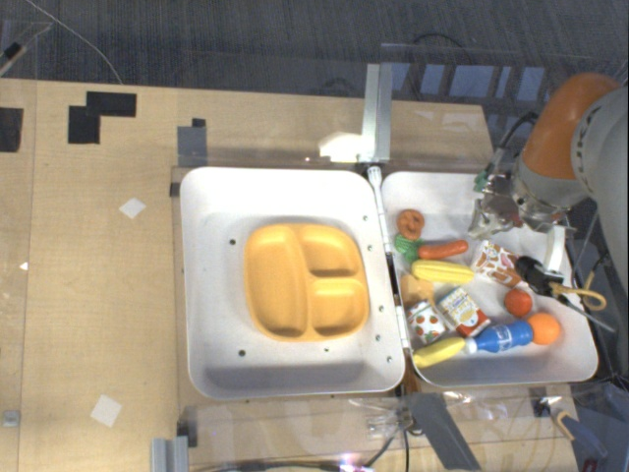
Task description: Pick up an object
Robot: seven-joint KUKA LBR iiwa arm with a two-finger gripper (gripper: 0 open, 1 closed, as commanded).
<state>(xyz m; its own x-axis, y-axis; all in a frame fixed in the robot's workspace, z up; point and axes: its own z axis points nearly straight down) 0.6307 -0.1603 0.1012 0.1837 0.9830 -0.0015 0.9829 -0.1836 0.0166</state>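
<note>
Two white bins are seen side by side on the counter. A yellow divided tray is held in the left bin. The right bin is packed with small items: a donut, a hot dog, a corn cob, a blue bottle, an orange, a banana. The end effector is placed over the right bin's upper part, near the donut; its opening cannot be told.
</note>
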